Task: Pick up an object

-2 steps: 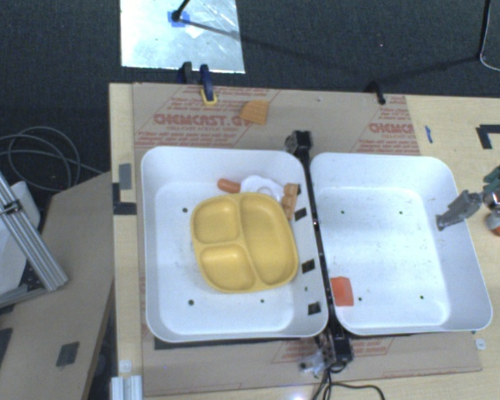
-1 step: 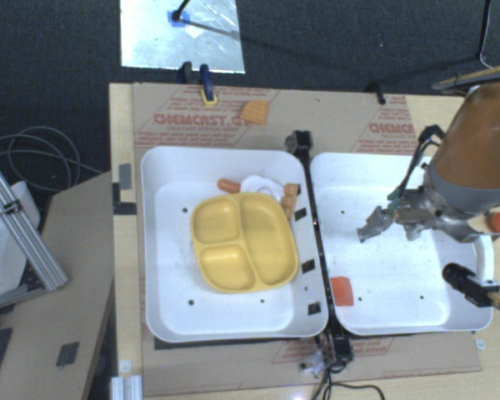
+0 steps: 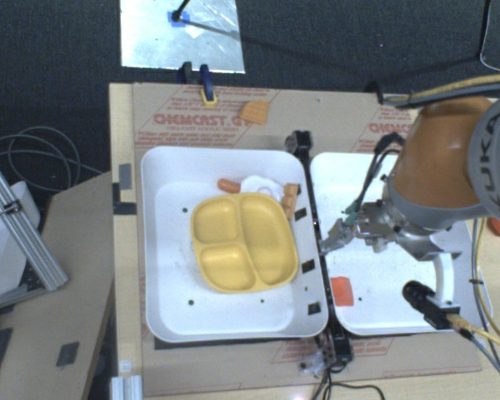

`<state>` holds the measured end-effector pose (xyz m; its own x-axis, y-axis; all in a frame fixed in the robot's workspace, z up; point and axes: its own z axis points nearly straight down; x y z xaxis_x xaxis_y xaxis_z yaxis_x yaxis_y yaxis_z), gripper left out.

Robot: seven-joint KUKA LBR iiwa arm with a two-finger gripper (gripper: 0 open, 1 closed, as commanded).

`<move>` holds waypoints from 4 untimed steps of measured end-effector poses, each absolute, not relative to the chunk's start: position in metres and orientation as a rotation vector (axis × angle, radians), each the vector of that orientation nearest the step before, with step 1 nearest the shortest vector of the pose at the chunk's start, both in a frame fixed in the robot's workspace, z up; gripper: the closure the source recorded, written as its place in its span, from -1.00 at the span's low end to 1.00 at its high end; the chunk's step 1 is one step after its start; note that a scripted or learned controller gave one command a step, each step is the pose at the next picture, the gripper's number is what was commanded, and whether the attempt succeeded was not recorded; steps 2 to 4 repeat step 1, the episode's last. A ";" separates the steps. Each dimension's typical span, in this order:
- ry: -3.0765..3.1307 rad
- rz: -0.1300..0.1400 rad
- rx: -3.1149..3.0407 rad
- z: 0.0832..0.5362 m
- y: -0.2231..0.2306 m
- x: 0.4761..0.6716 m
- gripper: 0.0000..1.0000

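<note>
A yellow divided plate (image 3: 240, 244) lies in the middle of the left bin (image 3: 162, 223). Behind it sit a small orange sausage (image 3: 229, 186), a white piece (image 3: 262, 187) and a short brown piece (image 3: 290, 197) near the divider. A red-orange block (image 3: 341, 290) rests at the front left of the right bin (image 3: 358, 182). My gripper (image 3: 332, 238) hangs over the right bin's left side, next to the divider and a little behind the block. Nothing shows in it. The arm's wrist covers the middle of the right bin.
A tan piece (image 3: 254, 111) lies on the bench behind the bins, outside them. Blue and yellow clamps (image 3: 202, 77) stand at the bench's back edge. Black clips (image 3: 300, 142) sit along the divider between the bins.
</note>
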<state>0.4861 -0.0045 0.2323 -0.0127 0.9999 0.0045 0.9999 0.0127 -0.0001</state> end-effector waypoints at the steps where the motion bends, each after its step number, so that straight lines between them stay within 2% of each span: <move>1: -2.226 -0.009 -2.233 0.317 -0.065 0.488 -1.00; 4: -2.226 -0.009 -2.233 0.317 -0.065 0.488 -1.00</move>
